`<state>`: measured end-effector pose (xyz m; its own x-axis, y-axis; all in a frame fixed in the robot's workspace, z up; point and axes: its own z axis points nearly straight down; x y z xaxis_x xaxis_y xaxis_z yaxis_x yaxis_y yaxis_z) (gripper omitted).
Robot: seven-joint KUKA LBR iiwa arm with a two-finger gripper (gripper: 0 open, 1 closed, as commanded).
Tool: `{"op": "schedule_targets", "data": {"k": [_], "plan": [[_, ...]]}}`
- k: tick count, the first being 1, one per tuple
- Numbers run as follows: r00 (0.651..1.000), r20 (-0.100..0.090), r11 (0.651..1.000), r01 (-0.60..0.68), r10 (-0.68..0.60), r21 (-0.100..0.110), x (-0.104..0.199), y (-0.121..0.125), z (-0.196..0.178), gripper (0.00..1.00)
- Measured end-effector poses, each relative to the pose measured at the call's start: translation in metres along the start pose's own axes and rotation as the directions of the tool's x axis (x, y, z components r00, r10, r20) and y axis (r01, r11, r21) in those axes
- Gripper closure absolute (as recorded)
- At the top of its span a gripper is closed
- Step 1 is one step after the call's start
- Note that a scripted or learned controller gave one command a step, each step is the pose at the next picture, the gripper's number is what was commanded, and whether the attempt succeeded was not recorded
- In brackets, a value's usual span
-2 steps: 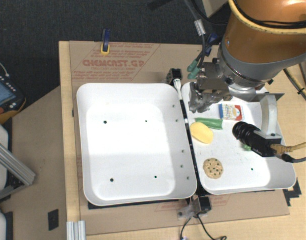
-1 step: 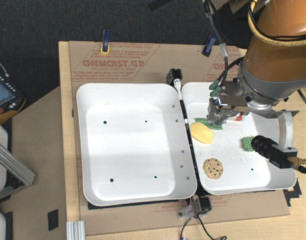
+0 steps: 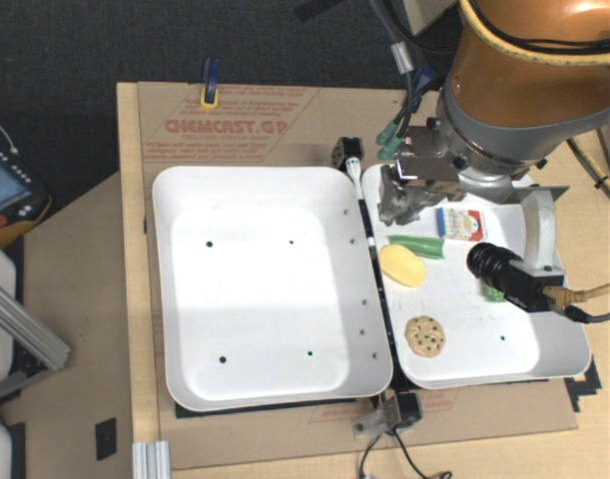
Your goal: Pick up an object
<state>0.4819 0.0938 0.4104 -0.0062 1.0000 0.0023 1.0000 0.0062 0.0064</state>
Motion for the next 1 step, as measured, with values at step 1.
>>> {"op": "schedule_targets", "data": {"k": [1], "plan": [[1.0, 0.003, 1.0, -0.012, 0.012, 0.01, -0.0593, -0.0033, 0.022, 1.0]]}}
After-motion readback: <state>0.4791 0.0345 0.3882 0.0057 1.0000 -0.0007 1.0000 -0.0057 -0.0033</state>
